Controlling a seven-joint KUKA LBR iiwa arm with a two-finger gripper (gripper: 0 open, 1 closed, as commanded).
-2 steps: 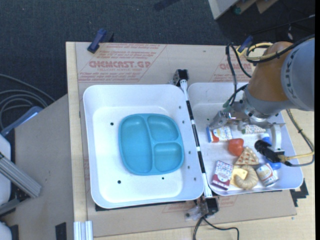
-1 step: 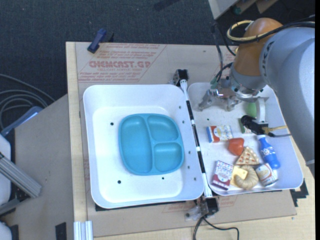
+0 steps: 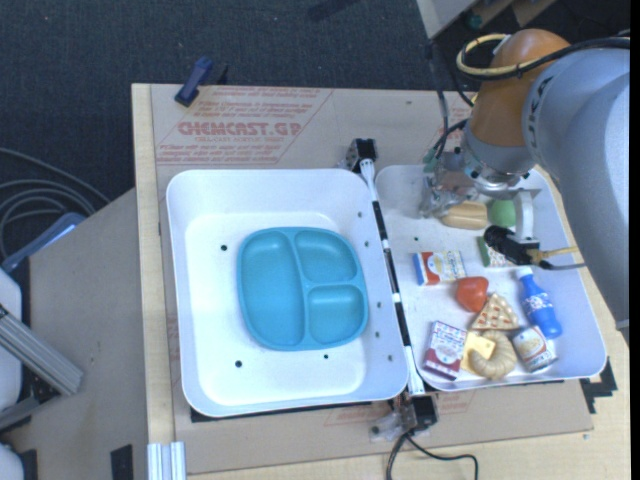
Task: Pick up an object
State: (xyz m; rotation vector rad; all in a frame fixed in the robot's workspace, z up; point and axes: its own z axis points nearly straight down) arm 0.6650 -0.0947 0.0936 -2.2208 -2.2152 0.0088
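My gripper is low over the back left part of the right bin, under the orange-banded wrist. A tan bread roll lies just to its right, with a green item beyond that. Nearer the front of the bin lie a small red and white packet, a red tomato, a pizza slice, a blue bottle, a can, a red carton, a yellow cheese piece and a bagel. Nothing is visibly held.
The left bin holds a blue divided plate. A black clip sits at the back where the two bins meet. A blue object lies at the board's far left corner. The arm covers the right bin's back right corner.
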